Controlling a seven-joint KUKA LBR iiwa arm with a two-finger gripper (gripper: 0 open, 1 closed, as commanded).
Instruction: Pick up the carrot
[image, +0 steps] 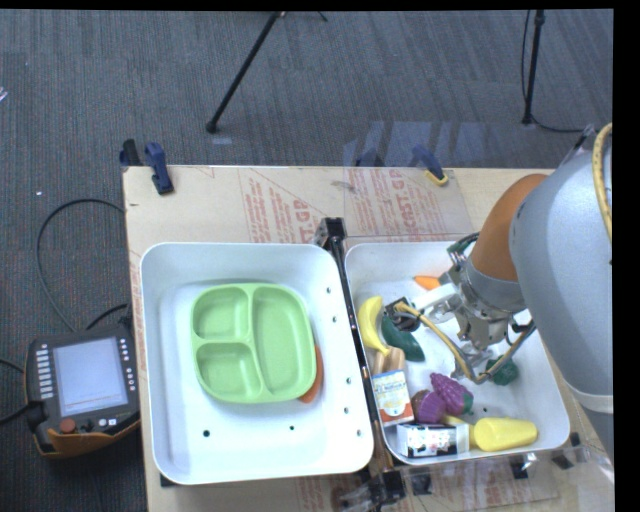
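- Bench (250, 200): a pale board with red printed markings, seen from above at a slant; a blue clamp (158, 166) grips its far left corner and a yellow-tipped clamp (433, 170) its far edge.
- Floor (120, 80): dark grey carpet all round the bench; thin tripod legs (245, 65) cross it at the top.
- Teach pendant (82, 385): lies on the floor left of the bench, screen lit, a black cable looping behind it.
- Left bin (160, 400): shallow and white, holding a green divided plate (252, 342) with an orange object (314, 378) showing from under the plate's right edge.
- Right bin (375, 262): touching the left bin along a black divider, cluttered with a banana (371, 320), a small printed carton (391, 392), purple grapes (443, 396), a yellow lemon-like piece (505, 433) and a dark green item (407, 342).
- Carrot (428, 282): only its orange tip shows, near the far side of the right bin, beside the arm's wrist.
- Arm (560, 270): grey with an orange band, reaching in from the right over the right bin.
- Gripper (478, 365): low over the bin's middle, amid cables; whether it is spread or closed, or has anything in it, cannot be told.
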